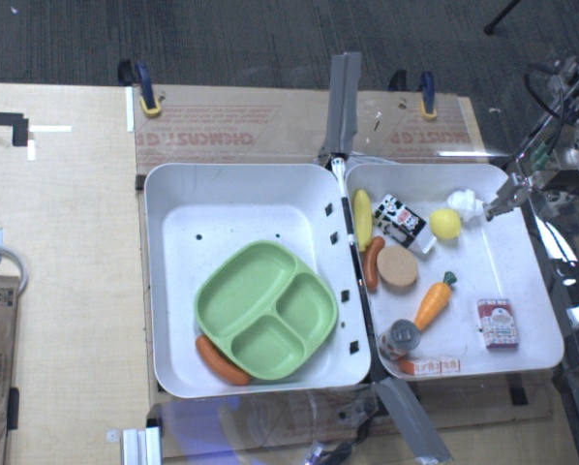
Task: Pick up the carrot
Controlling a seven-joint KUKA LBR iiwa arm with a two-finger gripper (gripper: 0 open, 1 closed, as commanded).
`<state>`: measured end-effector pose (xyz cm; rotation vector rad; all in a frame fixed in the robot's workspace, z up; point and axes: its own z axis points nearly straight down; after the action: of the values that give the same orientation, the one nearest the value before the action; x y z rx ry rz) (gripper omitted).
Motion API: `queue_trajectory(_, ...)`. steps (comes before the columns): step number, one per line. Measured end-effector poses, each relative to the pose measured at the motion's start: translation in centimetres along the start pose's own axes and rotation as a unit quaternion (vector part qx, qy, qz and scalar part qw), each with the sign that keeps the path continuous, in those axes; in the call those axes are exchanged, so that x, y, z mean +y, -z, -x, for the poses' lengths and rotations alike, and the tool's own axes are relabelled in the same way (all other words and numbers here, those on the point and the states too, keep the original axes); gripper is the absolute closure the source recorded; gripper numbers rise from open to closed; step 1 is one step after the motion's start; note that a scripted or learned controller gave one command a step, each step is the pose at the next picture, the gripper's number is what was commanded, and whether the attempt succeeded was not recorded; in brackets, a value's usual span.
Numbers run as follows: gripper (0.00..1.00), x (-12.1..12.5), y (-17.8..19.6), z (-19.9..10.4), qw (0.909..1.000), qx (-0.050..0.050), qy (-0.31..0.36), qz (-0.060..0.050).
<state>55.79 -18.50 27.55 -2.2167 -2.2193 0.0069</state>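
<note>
The orange toy carrot with green top lies mid right bin, bare floor to its right; the metal two-finger gripper sits at the rim, grip state unreadable.

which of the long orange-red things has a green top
The carrot in the right bin; the sausage by the divider and the sausage beside the green plate have none.

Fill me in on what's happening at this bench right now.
A robot arm is set to pick up the orange toy carrot with a green top, which lies untouched in the right white bin among other toy foods: a yellow banana, a yellow lemon and a small red carton. The gripper sits at that bin's upper right edge, well away from the carrot. The left white bin holds a green divided plate.
</note>
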Motion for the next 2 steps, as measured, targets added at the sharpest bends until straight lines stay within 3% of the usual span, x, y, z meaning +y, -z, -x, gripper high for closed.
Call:
queue_trajectory(1, 0.00, -8.0, -10.3, -3.6, 0.9918, 0.001, 0.128, 0.000)
queue_trajectory(2, 0.00, -4.5, -18.6, -5.3, 0.9846, 0.000, 0.175, 0.001)
